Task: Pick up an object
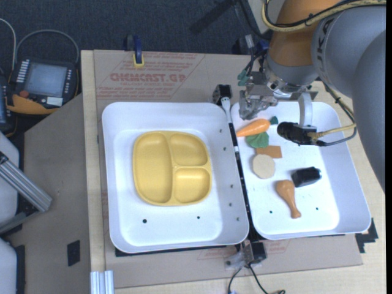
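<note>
Two white bins side by side on the bench [90, 164]. At the middle of the left bin [116, 164], a yellow plate [171, 167] with three compartments, lying flat. Over the far left corner of the right bin [334, 204], the gripper [253, 108], pointing down from the grey arm [349, 41] with its orange band [300, 23], which reaches in from the right. Cannot tell how wide the claw stands, nor whether it has hold of anything. Just on the near side of the gripper, close to the bin's left edge, a carrot [252, 128], lying flat, thin tip toward the left edge and thicker end toward the middle. Touching the carrot's near side, a green piece [260, 139]. Against that in turn, an orange-brown slab [271, 152]. Touching the slab on its near side, a pale round disc [264, 166], flat on the floor of the bin. Near the middle of the bin, apart from the disc, a black block [305, 176]. Between the disc and the bin's near edge, a drumstick [286, 195], fat end toward the disc and thin end toward the near edge. At the bench's far edge, beyond the left bin, a blue clamp [138, 48]. Off the bench's left edge, a handheld screen unit [43, 81] with a looped cable.
</note>
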`<state>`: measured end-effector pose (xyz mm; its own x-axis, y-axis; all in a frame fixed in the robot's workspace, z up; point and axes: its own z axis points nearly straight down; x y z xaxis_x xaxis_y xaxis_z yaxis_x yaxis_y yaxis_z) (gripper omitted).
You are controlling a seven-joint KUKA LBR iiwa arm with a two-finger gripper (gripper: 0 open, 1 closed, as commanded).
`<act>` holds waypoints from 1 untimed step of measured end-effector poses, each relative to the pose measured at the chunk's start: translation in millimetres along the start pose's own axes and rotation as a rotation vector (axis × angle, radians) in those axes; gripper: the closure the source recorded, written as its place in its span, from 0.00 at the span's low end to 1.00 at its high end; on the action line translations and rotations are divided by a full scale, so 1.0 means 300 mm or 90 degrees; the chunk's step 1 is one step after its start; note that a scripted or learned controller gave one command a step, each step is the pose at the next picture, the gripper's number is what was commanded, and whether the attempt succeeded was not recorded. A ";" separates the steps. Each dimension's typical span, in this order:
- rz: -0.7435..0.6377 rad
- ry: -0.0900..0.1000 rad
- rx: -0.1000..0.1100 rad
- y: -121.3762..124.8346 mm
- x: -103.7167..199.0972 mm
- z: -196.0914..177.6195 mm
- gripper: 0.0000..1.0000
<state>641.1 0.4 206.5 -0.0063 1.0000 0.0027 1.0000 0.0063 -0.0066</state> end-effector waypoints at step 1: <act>0.001 -0.001 -0.003 0.019 0.144 -0.004 1.00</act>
